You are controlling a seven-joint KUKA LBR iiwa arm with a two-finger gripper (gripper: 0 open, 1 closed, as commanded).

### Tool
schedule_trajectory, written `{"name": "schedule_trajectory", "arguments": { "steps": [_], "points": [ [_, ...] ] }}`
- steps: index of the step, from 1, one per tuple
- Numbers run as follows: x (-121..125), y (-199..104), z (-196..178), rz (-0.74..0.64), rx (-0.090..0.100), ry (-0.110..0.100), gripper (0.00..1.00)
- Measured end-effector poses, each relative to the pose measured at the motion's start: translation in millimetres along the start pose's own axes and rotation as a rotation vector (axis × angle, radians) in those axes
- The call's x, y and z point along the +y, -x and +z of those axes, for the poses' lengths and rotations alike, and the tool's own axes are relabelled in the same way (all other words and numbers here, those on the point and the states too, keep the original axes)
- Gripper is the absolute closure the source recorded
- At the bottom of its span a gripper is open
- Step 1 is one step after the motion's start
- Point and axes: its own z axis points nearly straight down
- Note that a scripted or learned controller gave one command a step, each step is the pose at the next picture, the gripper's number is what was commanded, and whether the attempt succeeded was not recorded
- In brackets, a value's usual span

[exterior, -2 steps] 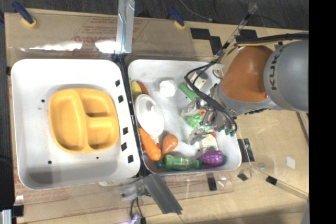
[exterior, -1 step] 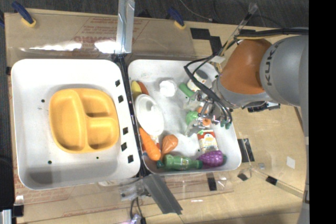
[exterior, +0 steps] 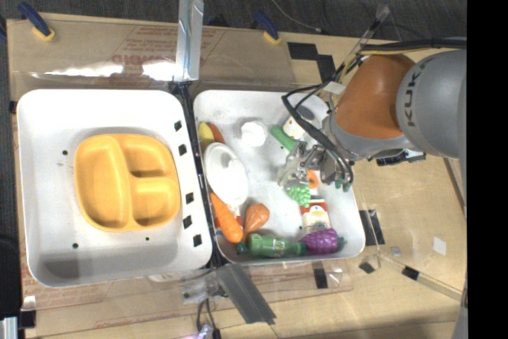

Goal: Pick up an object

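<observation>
My pincer [exterior: 302, 167] hangs low in the right bin [exterior: 349, 210], just above a small green toy [exterior: 298, 191]; how wide it stands I cannot tell. The left bin [exterior: 32, 171] holds a yellow tray [exterior: 127, 179]. Cardboard [exterior: 95, 44] lines the bench.

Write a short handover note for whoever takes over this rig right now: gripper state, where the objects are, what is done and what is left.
Gripper: low in the right bin, over its right half, just above the green grape bunch; whether it grips anything cannot be told.
Right bin also holds: white bowl, carrot, purple grapes, green bottle along the near wall, small carton.
Left bin: yellow divided tray.
Done: arm brought down among the objects.
Left: nothing is visibly lifted yet; a pick still has to be confirmed and raised.
</observation>
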Motion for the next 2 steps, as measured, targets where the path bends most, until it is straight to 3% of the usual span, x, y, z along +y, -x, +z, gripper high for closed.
{"name": "schedule_trajectory", "arguments": {
  "steps": [1,2],
  "points": [
    [34.4,25.5,-107.7,0.118,-0.002,-0.001,1.00],
    [33.8,23.5,-103.4,0.119,0.007,-0.001,0.00]
  ]
}}
